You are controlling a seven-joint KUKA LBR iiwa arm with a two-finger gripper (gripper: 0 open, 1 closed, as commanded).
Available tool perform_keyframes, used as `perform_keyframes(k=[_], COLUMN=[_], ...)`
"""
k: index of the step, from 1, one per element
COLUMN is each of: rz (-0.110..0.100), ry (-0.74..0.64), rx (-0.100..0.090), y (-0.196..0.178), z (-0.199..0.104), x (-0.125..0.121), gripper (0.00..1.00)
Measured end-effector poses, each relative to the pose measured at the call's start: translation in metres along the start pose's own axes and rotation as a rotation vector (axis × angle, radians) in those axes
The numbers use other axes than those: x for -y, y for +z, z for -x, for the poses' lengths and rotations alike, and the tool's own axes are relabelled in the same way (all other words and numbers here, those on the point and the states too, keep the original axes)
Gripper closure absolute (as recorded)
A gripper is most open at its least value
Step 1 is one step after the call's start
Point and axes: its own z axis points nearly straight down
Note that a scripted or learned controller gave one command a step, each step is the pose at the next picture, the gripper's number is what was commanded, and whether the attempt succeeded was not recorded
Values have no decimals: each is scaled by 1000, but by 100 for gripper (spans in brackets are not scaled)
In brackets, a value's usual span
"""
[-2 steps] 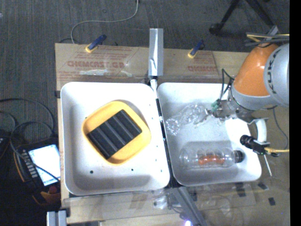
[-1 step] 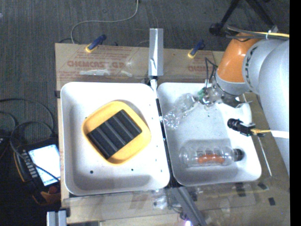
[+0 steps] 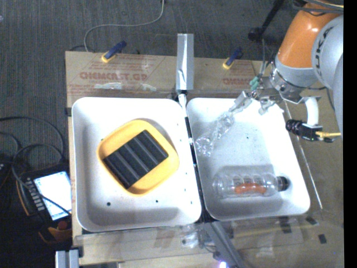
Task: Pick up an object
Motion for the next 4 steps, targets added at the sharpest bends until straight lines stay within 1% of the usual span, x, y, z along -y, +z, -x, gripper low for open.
perform_keyframes(k=[1, 2, 3, 4], rz=[-4, -3, -14, -11], ry=[-40, 11, -31, 38], rx=[-4, -2, -6, -12], y=[54, 98, 125, 59], z=[-35, -24, -3, 83], x=[72, 16, 0, -21], gripper=[0, 0, 0, 0])
